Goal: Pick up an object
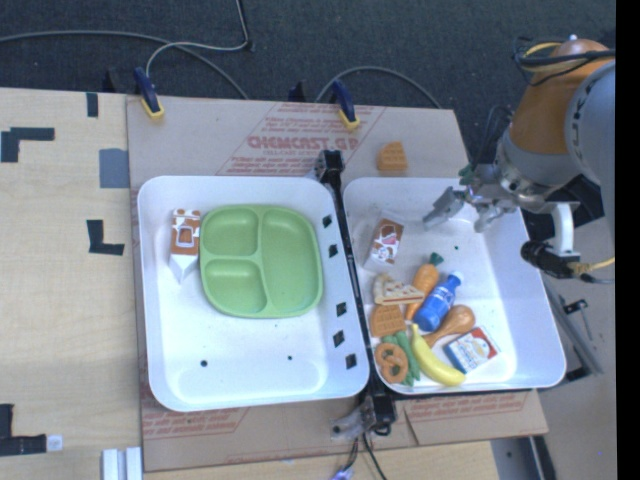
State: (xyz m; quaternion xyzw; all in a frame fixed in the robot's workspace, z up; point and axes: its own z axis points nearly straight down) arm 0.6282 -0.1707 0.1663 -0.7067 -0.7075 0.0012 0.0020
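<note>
The right bin (505,268) holds the things to pick from, gathered toward its near left part. A blue bottle (436,303) with a white cap lies tilted, touching an orange carrot (427,275) on its far side. Just near of the bottle rests a brown drumstick shape (455,321), and beside that a flat red-and-white packet (469,351). A curved yellow banana (434,360) lies along the near edge, next to a knotted pretzel-like piece (393,358) in orange and green. A tan wedge (397,291) and an orange ridged block (387,319) sit against the bin's left wall. A small white carton with a red and brown print (386,242) lies apart from the pile, farther back.

The gripper (464,209) hangs over the far right part of this bin, its two grey fingers spread apart with nothing between them (it is well clear of the pile).

In the left bin (170,368) a smooth green plate with three compartments (262,260) lies flat, and a brown-and-white carton (184,238) touches its left rim. Both bins are glossy white and shallow, with rounded corners.

Beyond them, on the cardboard sheet (290,138) with red lettering, sits a small orange block (392,156). Two blue and yellow clamps (148,95) pin the sheet's far edge.
</note>
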